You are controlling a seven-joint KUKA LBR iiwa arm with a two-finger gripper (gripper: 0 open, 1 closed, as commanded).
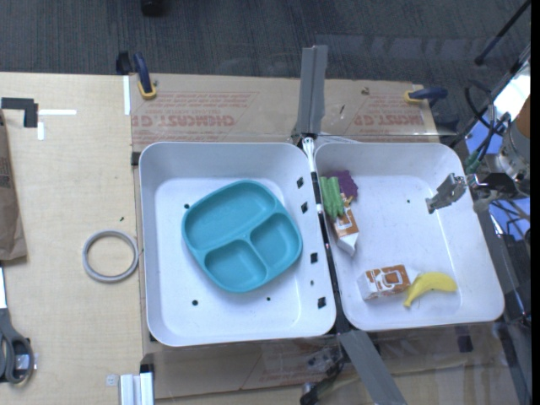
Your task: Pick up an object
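In the right bin, a yellow banana lies near the front next to a small orange-and-white carton. Against the left wall sit a green and purple toy and a second small carton. The left bin holds a teal divided plate. My gripper hangs over the right bin's far right side, above bare bin floor and well apart from every object. Nothing shows between its fingers.
A grey divider post stands behind the seam between the bins. On the wooden bench to the left lie a grey ring, scissors and a brown bag. Cables run along the right edge.
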